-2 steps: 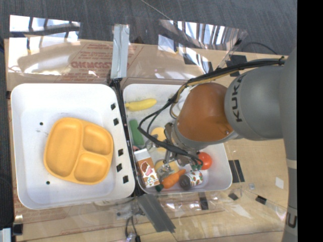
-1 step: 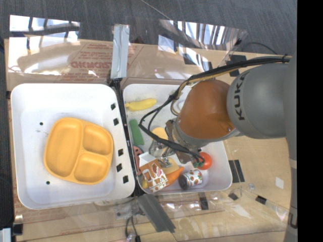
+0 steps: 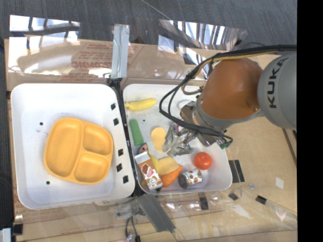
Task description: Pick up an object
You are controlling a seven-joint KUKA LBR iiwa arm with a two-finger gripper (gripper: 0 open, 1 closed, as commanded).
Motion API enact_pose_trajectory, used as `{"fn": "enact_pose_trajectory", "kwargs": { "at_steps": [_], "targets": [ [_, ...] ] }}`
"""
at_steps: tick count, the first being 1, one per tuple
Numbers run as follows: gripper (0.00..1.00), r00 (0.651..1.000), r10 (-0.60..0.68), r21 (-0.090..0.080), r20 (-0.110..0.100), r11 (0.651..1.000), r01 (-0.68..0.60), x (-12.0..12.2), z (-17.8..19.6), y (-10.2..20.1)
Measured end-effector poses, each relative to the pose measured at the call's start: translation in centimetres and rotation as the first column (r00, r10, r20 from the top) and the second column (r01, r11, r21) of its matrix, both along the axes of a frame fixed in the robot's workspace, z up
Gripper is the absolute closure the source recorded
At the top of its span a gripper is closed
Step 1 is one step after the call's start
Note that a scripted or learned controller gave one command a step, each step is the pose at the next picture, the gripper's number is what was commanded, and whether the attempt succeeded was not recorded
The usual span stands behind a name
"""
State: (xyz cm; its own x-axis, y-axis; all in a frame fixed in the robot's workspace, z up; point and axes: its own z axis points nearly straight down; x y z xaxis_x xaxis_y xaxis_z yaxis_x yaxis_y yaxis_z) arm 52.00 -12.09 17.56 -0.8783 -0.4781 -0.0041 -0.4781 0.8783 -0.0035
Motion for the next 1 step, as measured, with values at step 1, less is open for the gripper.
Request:
{"fn": "enact_pose_trajectory", "kwargs": {
  "at_steps": [1],
  "targets": [
    [1.00, 0.983, -0.182, 0.001, 0.000, 0.983, 0.182, 10.55, 4.47, -1.14]
  ]
}}
